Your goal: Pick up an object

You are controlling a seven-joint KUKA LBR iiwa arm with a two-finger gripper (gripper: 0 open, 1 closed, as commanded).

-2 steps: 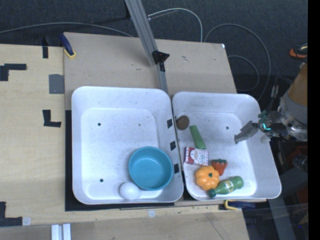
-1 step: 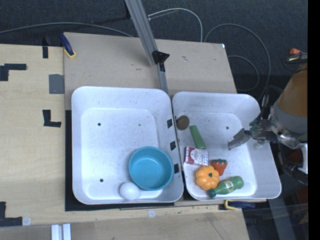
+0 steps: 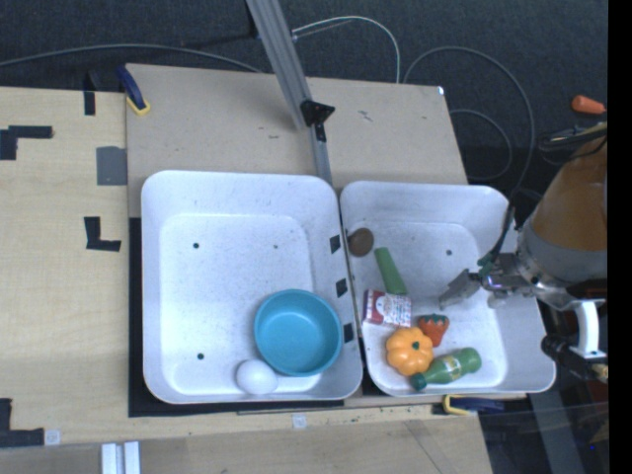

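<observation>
On the table (image 3: 247, 117), the left bin (image 3: 197, 225) holds a blue bowl (image 3: 297, 331) near its front right corner, with a white ball (image 3: 256, 375) touching the bowl's front left edge. The right bin (image 3: 434, 215) carries a cluster toward its front left: a brown ball (image 3: 360, 241) near the dividing wall, a green stick (image 3: 388, 270) just behind a red and white packet (image 3: 387, 309), an orange pumpkin (image 3: 408, 351) in front of the packet, a small red piece (image 3: 433, 327) beside the pumpkin, and a green bottle (image 3: 450, 366) lying along the front wall. Right of the cluster, the gripper (image 3: 460, 287) hangs over the bin's bare floor, near the red piece; nothing shows between its tips, and whether it is released or clenched cannot be told.
</observation>
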